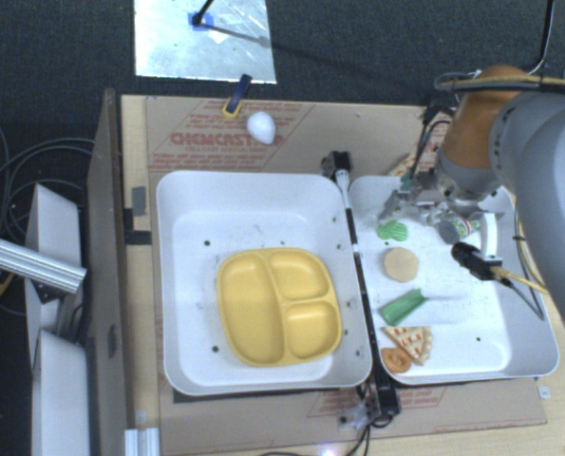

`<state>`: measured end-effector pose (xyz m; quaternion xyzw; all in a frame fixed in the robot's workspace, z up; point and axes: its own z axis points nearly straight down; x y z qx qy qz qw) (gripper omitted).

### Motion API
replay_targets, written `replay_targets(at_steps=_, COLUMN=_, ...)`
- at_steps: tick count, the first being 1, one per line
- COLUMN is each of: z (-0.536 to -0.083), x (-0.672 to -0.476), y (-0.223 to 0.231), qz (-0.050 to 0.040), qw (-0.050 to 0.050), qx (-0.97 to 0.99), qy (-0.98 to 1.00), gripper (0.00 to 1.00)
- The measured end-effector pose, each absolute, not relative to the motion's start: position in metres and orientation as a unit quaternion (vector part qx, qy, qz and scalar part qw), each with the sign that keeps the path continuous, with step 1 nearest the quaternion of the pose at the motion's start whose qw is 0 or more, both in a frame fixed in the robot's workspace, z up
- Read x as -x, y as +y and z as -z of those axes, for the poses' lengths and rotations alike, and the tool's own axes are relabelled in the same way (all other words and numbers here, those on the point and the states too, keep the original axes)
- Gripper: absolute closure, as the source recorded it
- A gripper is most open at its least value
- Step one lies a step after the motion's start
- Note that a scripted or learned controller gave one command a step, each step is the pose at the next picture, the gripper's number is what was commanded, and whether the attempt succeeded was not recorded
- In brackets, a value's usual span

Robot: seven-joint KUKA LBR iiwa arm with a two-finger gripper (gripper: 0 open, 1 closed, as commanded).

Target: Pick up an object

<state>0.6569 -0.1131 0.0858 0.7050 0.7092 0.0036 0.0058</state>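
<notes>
Target candidates: a small bright green ridged toy piece is lain at the upper left of the right white shallow bin, just beside the gripper; a round beige disc-shaped toy is placed just below it.
Other pieces: a long green pod-shaped toy, an orange waffle-patterned wedge and a small orange rounded piece are gathered in the lower left of that bin, close to its left wall.
Gripper: the metallic two-finger gripper is lowered into the upper part of the right bin; how far it is spread cannot be told, and nothing is seen held.
Arm: the grey arm with an orange band is brought in from the right of the frame, so the upper pieces are judged easiest to reach.
Left bin: a yellow three-compartment plastic tray is set in the centre of the left white bin.
Edges: the shared wall between the bins is judged to crowd any grasp on the lower pieces.
Open room: the middle and right of the right bin's floor are left bare for descent.
</notes>
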Motion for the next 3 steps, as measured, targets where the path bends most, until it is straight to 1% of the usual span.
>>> replay_targets(at_steps=1, z=-0.086, x=-0.67, y=-0.09, qz=-0.0023, qw=0.002, qx=-0.705, qy=0.71, gripper=0.0)
replay_targets(at_steps=2, z=-0.098, x=-0.672, y=-0.092, qz=-0.0035, qw=0.004, qx=-0.704, qy=0.71, gripper=1.0)
replay_targets(at_steps=3, z=-0.191, x=-0.663, y=-0.152, qz=-0.0022, qw=0.006, qx=-0.708, qy=0.706, gripper=1.0)
